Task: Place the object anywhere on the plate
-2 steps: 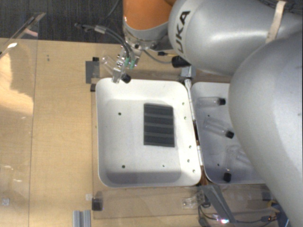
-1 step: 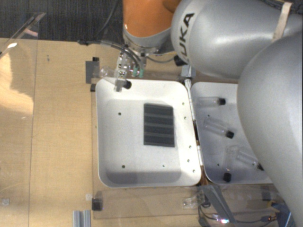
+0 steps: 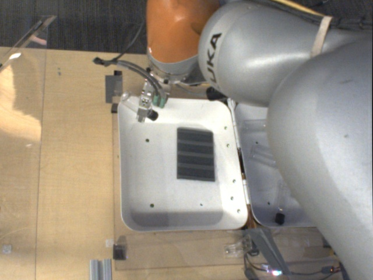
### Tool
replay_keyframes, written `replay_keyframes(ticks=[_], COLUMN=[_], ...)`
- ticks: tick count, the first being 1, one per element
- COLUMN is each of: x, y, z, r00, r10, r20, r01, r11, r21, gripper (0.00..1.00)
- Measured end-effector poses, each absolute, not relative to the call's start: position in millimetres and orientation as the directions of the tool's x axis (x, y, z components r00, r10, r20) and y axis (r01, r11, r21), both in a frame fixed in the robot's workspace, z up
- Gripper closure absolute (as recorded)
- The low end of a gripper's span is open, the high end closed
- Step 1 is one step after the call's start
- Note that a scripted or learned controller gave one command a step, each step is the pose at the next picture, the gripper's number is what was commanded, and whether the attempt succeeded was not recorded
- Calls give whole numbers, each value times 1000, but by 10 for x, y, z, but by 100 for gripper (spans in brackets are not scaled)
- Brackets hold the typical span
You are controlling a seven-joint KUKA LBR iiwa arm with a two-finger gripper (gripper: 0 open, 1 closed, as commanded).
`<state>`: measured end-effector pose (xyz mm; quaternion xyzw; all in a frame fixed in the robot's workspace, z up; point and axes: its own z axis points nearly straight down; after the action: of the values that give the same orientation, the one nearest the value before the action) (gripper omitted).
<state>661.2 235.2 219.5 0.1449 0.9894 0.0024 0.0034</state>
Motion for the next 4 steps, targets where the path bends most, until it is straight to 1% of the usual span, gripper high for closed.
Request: replay_keyframes(ticks=[1,2,3,4], x=[6555,6567,6700,6607], y=[2357,2373,2245,2362], z=[1659,1783,1508,2699], r00=[-494,-499,-894,-908], r10=[870,867,448,419], r20=[-1,-3,-5,-9], r01=[870,866,448,419], r11=[494,499,894,908], r21=[4,11,7,10], gripper=[100,100,100,100])
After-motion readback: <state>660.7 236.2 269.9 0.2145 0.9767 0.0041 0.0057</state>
